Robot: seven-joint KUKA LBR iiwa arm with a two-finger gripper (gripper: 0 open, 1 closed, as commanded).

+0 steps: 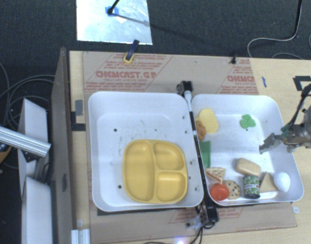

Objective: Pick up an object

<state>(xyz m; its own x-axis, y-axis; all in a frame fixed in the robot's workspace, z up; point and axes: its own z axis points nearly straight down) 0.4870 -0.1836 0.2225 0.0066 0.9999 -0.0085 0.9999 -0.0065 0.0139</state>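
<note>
No object is being held yet, so the whole pick appears to be outstanding: the gripper (271,142) is hovering over the right edge of the right bin (231,103), and whether it is released or clenched cannot be told. This bin is carrying candidate objects: a white egg (281,181), green can (251,185), bread piece (248,166), tomato (219,191), cookie (231,189) and green leaf (247,121). The left bin (140,105) is holding a yellow divided plate (155,171).

A robotics lab: 2 white bins (145,101) on a board-covered bench (145,67), loose cables (13,93) over dark carpet.
</note>
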